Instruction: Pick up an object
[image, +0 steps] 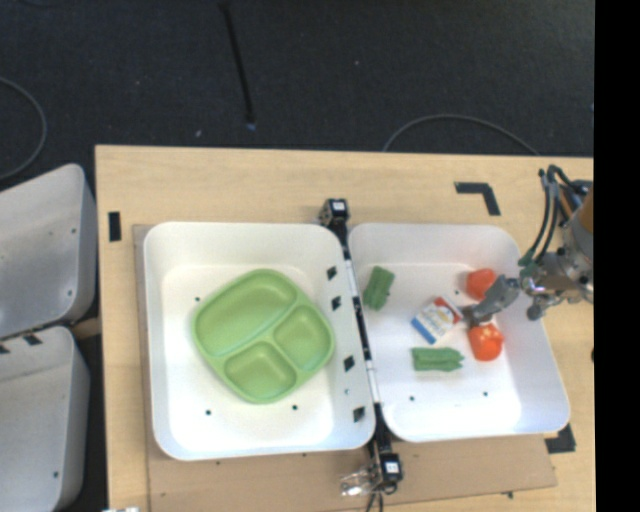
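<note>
The right bin (520, 405) holds several small items. A green block (378, 287) lies near its left wall and a flatter green piece (437, 359) sits lower in the middle. Between them is a small white carton with blue and red print (434, 320). Two orange-red items lie at the right, one upper (481, 281) and one lower (486, 343). My gripper (488, 303) reaches in from the right and hangs low between these two orange-red items, just right of the carton. Nothing is visibly held in it.
A green divided plate (263, 335) lies in the left bin (170, 420). A black-clipped divider (352, 320) separates the bins. Cables and the arm's wrist (565, 265) crowd the right bin's right edge. Grey chairs (40, 260) stand left of the bench.
</note>
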